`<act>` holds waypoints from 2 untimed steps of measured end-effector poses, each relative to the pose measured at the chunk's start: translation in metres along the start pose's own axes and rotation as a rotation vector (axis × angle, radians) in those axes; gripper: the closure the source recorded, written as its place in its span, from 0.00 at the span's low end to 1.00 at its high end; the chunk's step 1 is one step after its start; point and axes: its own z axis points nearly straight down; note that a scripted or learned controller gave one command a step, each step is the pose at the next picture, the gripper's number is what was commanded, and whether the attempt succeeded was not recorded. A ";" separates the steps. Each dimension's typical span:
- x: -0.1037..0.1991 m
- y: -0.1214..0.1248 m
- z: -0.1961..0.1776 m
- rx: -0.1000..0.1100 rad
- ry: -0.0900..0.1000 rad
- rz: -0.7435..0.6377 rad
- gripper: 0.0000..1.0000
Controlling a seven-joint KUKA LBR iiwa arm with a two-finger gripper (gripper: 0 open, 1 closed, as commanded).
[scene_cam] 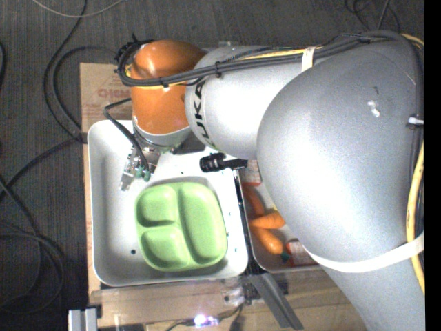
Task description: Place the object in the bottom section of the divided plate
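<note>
Plate [182, 225], green and divided, lies flat in the left bin [103, 254], all of its sections bare; the object to be placed cannot be identified with certainty; orange pieces [267, 221], perhaps carrots, lie in the right bin [256, 254], largely hidden under the arm [310, 136]; the jaws [135, 171] hang above the left bin just beyond the plate's upper-left rim; whether they are open or closed, or carry anything, cannot be told, since the tips are small and blurred. Risks, as judged: a release from here would drop any load onto the bin floor beside the plate, not in the bottom section; a descent near the rim could tip or shove the light plate; empty jaws would leave the task undone.
</note>
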 end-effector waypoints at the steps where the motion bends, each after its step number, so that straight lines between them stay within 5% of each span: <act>1: -0.052 0.021 -0.105 -0.001 -0.005 0.074 1.00; 2: -0.054 0.023 -0.289 0.000 -0.008 -0.106 1.00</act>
